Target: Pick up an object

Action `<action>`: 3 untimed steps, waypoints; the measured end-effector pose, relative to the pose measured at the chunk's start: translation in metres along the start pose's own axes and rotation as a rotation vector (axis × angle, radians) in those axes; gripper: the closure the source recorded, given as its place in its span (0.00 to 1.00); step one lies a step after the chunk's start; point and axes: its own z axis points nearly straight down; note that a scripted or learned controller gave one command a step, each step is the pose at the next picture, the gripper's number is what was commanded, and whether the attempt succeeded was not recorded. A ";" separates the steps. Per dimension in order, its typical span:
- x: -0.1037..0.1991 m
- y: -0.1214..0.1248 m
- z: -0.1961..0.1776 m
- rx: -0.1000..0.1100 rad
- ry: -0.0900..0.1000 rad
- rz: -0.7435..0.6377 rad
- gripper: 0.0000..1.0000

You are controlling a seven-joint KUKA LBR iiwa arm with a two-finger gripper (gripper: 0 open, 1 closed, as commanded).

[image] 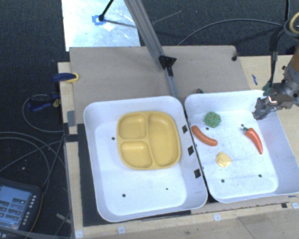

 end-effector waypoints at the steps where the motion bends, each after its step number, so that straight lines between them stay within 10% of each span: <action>1: 0.058 -0.005 0.015 0.008 0.004 -0.004 1.00; 3: 0.154 -0.004 0.026 0.007 0.004 -0.004 1.00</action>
